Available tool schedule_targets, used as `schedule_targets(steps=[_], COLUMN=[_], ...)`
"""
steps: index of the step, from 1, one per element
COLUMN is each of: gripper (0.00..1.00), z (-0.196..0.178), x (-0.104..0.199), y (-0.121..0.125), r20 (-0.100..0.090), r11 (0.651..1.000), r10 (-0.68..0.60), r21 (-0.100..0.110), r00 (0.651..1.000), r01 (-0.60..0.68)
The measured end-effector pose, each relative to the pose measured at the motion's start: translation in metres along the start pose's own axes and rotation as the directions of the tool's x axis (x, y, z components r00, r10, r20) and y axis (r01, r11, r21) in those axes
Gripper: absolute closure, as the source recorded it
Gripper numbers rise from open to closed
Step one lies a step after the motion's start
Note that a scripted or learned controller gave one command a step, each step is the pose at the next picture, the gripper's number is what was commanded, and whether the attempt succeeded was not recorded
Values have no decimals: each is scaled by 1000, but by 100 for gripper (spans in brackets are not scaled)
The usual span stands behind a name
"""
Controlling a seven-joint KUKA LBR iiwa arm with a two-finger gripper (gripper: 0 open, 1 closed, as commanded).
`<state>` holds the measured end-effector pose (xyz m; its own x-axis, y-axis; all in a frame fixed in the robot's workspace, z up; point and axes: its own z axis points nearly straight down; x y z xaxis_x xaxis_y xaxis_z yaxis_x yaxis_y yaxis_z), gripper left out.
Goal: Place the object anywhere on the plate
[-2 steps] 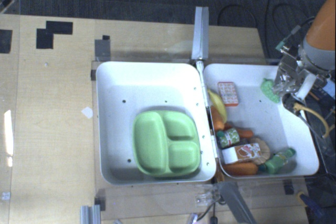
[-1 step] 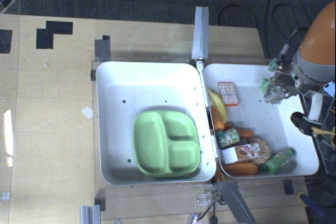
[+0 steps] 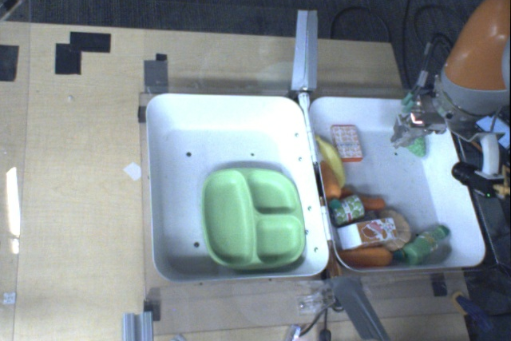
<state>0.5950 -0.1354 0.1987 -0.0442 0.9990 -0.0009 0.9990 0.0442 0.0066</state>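
We are looking first at the green divided plate, which is lying flat in the lower half of the left bin. Its long compartment is on the side away from the arm and its two smaller ones are facing the arm. Nothing is resting on it, so we are judging the placing as not yet done.

Which object is meant we are not able to say for certain. To the right of the plate and farther up the view, the gripper is hanging over the far corner of the right bin, well apart from the plate. A small pale green thing is showing just beneath it. Whether that is gripped, merely touched, or part of the tool is too small to make out. Nor can we tell whether the gripper is parted or closed.

Between the plate and the gripper we are seeing a banana along the bin wall nearest the plate and a red-and-white packet just beyond it. Lower down are a green can, a labelled white tub, a carrot and a green bottle.

We are judging that any carry must run leftward and downward in the view, across the wall between the bins.
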Motion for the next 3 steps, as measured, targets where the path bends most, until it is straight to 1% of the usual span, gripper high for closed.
schedule_targets(steps=[1, 2, 3], gripper=[100, 100, 100], z=[-11, -19, -51], x=[71, 149, 133], y=[-14, -53, -54], r20=[-1, -2, -1], r11=[961, 963, 948], r10=[-277, -268, -318], r21=[0, 1, -1], r00=[961, 963, 948], r01=[277, 268, 318])
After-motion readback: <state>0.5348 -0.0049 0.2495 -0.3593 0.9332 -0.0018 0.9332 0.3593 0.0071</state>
